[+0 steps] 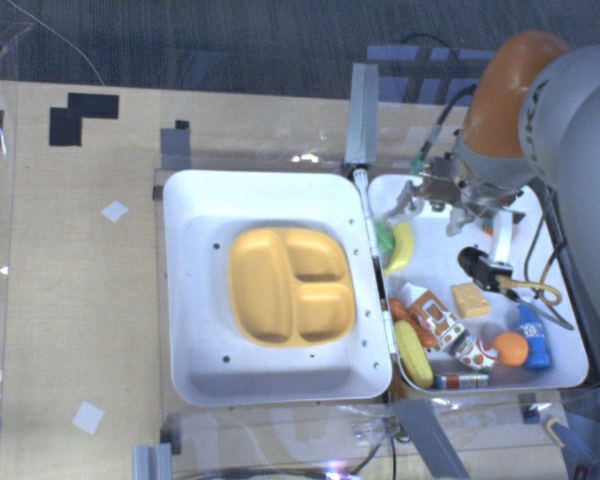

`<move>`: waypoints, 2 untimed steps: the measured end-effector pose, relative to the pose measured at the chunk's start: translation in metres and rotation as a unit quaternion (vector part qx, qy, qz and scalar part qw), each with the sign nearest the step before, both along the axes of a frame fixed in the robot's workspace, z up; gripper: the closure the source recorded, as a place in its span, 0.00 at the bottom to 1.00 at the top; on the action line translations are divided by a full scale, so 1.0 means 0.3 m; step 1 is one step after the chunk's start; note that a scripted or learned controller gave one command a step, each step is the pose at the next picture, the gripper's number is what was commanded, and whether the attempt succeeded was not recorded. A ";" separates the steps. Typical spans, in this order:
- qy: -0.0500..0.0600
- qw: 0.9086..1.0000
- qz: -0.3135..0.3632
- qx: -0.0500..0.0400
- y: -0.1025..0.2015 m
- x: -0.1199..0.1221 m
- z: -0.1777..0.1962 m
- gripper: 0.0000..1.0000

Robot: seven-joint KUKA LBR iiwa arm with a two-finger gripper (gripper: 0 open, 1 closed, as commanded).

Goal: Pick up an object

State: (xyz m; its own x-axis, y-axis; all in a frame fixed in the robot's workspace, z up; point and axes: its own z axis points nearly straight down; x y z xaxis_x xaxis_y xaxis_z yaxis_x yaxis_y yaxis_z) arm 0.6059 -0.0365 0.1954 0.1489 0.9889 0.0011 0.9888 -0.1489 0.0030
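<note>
With the gripper (458, 211) poised over the right bin (570, 363), its fingers apart and empty, the banana (401, 247) just left of them looked the cleanest target for a straight descent.

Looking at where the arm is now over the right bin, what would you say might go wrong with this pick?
The toys in the right bin lie packed along its near edge: the orange ball touches the blue bottle, so a grasp there may catch two things or push one aside. The gripper hangs near the bin's far wall, which could block a descent.
</note>
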 end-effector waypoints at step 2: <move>-0.001 1.000 -0.020 -0.001 -0.414 0.206 -0.365 0.00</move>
State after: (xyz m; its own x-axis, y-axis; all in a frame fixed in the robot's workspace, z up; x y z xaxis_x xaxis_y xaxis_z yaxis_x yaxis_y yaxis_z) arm 0.6677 -0.1606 0.0859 0.1889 0.9820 -0.0006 0.9820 -0.1889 0.0052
